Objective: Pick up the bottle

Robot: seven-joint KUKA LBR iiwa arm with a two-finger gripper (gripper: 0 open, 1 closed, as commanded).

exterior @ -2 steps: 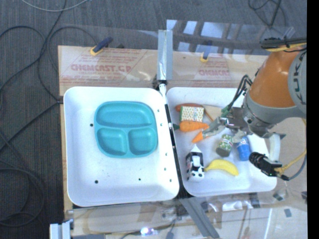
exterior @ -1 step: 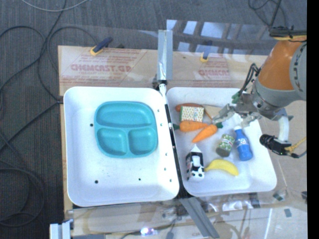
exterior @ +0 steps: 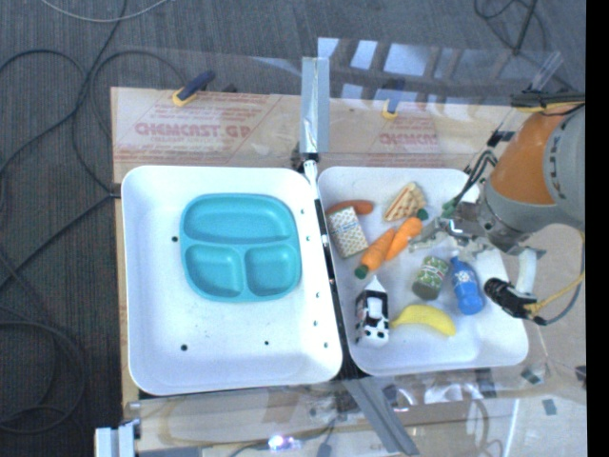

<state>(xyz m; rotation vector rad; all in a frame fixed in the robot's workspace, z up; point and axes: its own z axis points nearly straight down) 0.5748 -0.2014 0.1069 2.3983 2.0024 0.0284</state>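
Camera view showed the blue bottle [exterior: 465, 288] lying in the right bin [exterior: 495, 355], at three o'clock from the green can [exterior: 431, 276] and just beside it. The jaws [exterior: 455, 225] hung at twelve o'clock of it; whether open or closed I could not tell. Judged an approach step: next, descend squarely over the bottle.

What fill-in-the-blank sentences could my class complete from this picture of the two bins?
1. The blue divided tray lies in the ____ bin.
2. The banana lies next to the black-and-white toy ____.
3. The blue bottle lies in the same bin as the orange ____.
4. The gripper hovers over the ____ bin.

Missing words: left; cow; carrot; right
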